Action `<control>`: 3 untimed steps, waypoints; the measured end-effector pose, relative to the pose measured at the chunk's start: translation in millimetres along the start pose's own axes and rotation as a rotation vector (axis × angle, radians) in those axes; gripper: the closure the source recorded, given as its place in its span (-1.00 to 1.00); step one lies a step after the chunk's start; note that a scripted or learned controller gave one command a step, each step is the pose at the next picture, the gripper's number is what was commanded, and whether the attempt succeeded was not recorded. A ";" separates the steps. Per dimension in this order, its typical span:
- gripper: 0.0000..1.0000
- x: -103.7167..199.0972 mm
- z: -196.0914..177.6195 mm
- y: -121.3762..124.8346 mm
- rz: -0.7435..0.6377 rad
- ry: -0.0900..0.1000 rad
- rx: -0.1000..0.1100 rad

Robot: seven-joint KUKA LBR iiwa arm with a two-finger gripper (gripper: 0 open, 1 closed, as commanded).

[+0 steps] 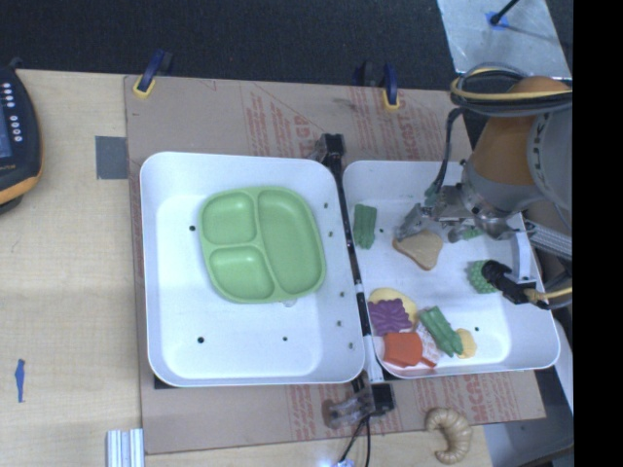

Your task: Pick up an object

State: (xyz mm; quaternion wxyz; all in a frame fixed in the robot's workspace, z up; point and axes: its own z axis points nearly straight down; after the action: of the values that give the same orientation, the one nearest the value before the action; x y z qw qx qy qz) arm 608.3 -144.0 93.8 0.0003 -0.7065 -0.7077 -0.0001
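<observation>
While hovering low in the right bin (526, 353) over the tan bread-like piece (420, 251), the gripper (431, 222): finger state impossible to tell. Nothing visibly lifted yet; grasp and raise apparently left to do. Close by: green strip (364, 226), dark green piece (480, 275), toy food cluster (417, 331). Green divided plate (263, 243) alone in left bin (175, 358). Croissant (451, 432) outside on bench.

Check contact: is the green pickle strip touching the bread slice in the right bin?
Apart. The camera view shows bare white bin floor between the green pickle strip and the bread slice, which lies under the tool.
</observation>
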 end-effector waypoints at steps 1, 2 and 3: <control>-1.00 -27.3 0.8 43.6 -0.004 -0.003 -0.003; -1.00 48.0 -8.6 4.3 -0.007 0.000 0.007; -1.00 35.2 3.2 -37.7 -0.001 0.000 0.009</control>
State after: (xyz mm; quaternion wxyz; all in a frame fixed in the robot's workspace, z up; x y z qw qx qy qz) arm 570.5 -108.9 90.6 0.0034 -0.7062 -0.7080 0.0032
